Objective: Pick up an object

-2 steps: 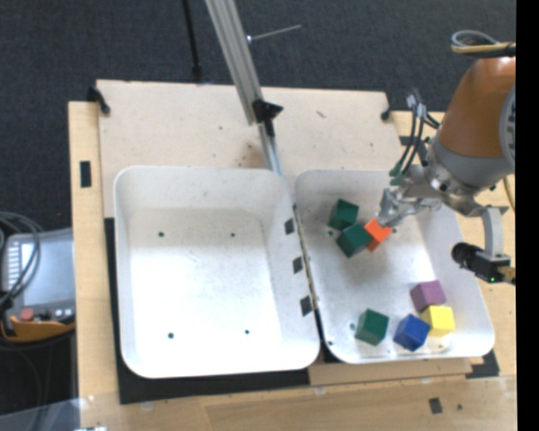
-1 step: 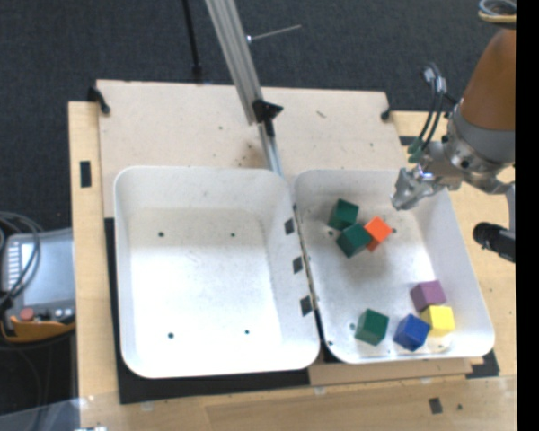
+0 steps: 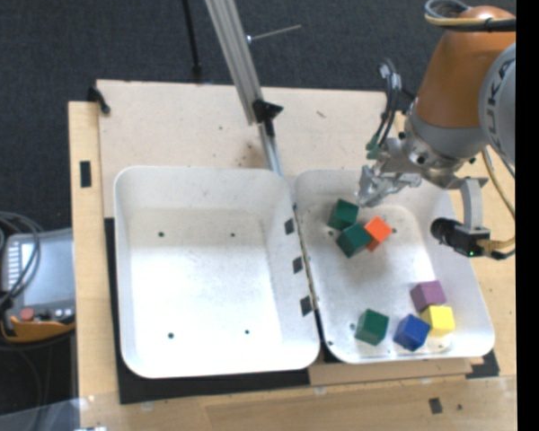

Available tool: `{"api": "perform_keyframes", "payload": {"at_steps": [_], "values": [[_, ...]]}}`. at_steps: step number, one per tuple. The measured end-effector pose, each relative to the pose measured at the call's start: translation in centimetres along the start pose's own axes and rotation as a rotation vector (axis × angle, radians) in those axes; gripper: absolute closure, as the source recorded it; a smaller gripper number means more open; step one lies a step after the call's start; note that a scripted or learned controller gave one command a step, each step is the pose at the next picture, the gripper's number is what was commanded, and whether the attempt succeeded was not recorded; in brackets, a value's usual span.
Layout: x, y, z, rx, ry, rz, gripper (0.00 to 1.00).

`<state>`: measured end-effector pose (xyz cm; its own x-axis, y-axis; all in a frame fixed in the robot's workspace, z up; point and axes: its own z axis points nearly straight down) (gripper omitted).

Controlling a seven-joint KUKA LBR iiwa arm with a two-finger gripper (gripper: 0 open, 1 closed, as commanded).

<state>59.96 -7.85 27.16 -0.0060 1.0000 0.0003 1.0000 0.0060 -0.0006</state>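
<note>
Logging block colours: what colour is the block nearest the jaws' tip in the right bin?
Green: the block just below the gripper, seen in the camera view.

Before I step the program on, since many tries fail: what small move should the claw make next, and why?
Probably straight down a little. The claw hangs above the right bin, over the cluster of two green cubes and the orange cube, with nothing seen between its fingers.

Gripper (image 3: 374,189) above right bin (image 3: 467,281), near green cubes (image 3: 344,214) and orange cube (image 3: 377,232), purple, yellow, blue cubes near front, left bin (image 3: 126,241) beside.
</note>
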Motion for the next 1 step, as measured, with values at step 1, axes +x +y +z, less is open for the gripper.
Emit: {"api": "perform_keyframes", "payload": {"at_steps": [1], "values": [[5.22, 1.28, -0.24, -0.003, 0.000, -0.001, 1.00]]}}
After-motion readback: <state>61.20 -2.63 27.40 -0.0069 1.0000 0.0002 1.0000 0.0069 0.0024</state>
